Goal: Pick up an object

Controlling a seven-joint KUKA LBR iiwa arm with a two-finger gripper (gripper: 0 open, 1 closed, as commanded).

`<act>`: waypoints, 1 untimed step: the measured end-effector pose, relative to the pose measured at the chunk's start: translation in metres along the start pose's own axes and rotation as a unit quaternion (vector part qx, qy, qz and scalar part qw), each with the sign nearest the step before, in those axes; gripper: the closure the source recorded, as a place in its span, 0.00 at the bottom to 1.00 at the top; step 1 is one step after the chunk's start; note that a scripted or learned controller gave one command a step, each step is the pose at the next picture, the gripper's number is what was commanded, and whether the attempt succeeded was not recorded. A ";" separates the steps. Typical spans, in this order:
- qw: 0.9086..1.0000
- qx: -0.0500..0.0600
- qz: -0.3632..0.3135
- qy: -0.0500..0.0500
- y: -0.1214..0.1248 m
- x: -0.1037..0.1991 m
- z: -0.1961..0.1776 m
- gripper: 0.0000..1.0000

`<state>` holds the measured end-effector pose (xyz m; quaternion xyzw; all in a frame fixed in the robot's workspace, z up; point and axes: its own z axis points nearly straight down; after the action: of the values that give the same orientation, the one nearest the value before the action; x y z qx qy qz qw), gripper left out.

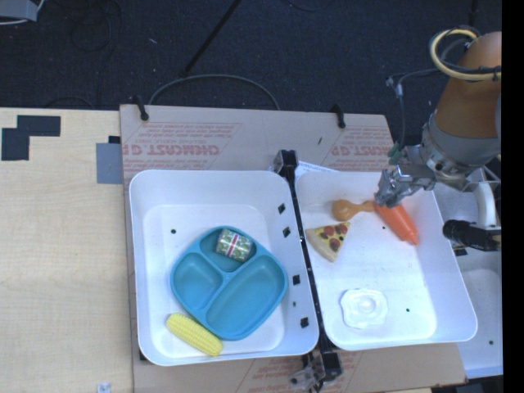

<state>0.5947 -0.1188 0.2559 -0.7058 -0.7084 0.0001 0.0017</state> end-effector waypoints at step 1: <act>1.000 0.001 0.000 0.000 -0.005 0.047 0.014 1.00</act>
<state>0.5898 -0.0717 0.2421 -0.7057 -0.7085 0.0007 0.0023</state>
